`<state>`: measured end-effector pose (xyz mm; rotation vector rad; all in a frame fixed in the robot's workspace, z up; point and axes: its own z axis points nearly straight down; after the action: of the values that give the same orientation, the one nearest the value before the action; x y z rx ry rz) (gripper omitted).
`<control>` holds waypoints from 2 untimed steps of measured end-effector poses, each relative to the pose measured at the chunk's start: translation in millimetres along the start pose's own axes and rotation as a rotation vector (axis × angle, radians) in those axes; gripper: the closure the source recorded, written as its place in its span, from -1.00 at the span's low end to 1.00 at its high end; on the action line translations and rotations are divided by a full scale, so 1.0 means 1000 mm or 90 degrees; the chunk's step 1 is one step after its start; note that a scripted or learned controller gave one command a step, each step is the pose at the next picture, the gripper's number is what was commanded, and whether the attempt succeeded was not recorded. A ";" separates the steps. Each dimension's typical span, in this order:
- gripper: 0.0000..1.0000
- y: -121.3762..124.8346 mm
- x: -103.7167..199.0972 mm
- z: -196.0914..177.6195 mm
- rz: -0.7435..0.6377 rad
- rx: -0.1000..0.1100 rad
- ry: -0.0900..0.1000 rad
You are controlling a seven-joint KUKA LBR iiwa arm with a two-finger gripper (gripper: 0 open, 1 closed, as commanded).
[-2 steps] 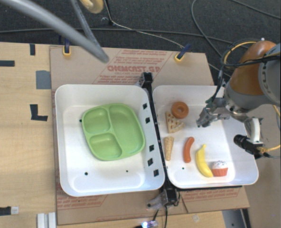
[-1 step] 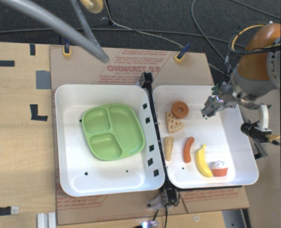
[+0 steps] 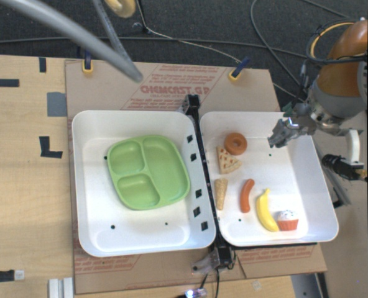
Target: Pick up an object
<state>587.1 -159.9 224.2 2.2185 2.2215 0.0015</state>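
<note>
The pincer (image 3: pixel 279 135), its state not discernible, is seen over the right bin's (image 3: pixel 312 166) far rim; bare floor lies below it. "CHEMCAST GP" is printed on the cardboard (image 3: pixel 171 89).

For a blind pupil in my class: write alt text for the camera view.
A grey robot arm's hand hovers over the right bin, which holds a doughnut, pizza slice, cone, sausage, banana and cupcake. The left bin holds a green divided plate.
</note>
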 end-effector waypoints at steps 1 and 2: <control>1.00 -0.003 0.055 -0.002 -0.003 0.002 0.001; 1.00 0.009 0.113 -0.009 -0.003 0.002 0.001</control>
<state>595.6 -46.9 233.3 2.2153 2.2297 -0.0001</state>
